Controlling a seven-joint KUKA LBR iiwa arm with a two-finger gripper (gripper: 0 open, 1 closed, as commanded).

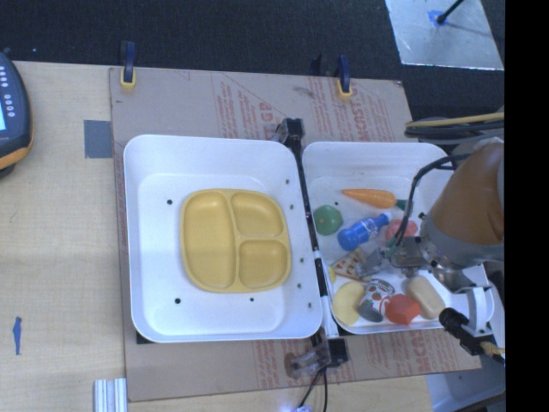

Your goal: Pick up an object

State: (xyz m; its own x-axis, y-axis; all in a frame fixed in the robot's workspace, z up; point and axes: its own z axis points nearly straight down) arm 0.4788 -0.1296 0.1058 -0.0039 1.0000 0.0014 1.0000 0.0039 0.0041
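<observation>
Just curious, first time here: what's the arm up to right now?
Gripper low in right bin, among toys. Nothing seen held. Blue bottle, green ball close by.

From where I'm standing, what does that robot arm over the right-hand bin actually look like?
The arm is a thick, rounded limb that looks brownish orange on top and grey lower down. A thin dark cable loops along its side. At its end, the gripper is dark grey metal. Beside it sit white housing parts with black fittings. No lettering is readable on it.
</observation>
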